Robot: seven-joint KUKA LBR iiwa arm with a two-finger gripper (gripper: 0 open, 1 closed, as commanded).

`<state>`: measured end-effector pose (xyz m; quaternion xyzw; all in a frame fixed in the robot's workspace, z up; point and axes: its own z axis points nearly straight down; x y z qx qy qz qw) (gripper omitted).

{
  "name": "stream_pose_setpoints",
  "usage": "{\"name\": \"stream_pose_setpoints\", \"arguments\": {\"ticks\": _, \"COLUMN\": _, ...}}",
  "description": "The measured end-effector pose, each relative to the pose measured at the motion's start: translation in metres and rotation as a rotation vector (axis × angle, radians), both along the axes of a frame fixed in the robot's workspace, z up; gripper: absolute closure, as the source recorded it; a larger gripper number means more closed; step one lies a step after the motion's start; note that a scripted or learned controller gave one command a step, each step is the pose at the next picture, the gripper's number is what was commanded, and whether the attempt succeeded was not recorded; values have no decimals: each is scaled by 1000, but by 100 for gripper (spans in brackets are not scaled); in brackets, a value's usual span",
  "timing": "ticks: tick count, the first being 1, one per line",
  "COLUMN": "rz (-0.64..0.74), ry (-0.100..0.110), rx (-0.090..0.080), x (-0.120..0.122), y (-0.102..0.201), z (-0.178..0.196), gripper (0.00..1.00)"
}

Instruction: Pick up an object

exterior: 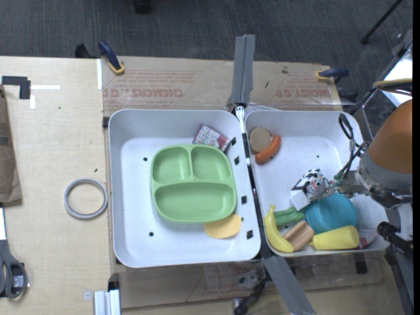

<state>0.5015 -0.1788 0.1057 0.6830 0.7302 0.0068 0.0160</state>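
The right bin (289,126) holds several objects. A tan round piece (260,138) and an orange sausage shape (268,149) lie at its far left. A yellow banana (275,231), a green piece (289,214), a tan cylinder (298,234), a blue object (331,213) and a yellow block (336,239) crowd its near side. A small black-and-white object (311,184) sits just above the blue one. My gripper (333,187) reaches in from the right, low over the blue object and right beside the black-and-white one. Nothing is seen lifted.
The left bin (128,195) carries a green divided plate (193,183), a pink patterned packet (209,136) and a flat yellow piece (223,227). A grey ring (86,197) lies on the bench to the left. The arm's orange band (398,138) overhangs the right bin's edge.
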Motion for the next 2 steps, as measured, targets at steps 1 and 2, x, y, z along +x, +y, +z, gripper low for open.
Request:
{"name": "stream_pose_setpoints", "arguments": {"ticks": 1, "rz": 23, "ry": -7, "rx": -5, "x": -12, "y": 11, "z": -3, "gripper": 0}}
{"name": "stream_pose_setpoints", "arguments": {"ticks": 2, "rz": 23, "ry": -19, "rx": -6, "x": -8, "y": 11, "z": 8, "gripper": 100}}
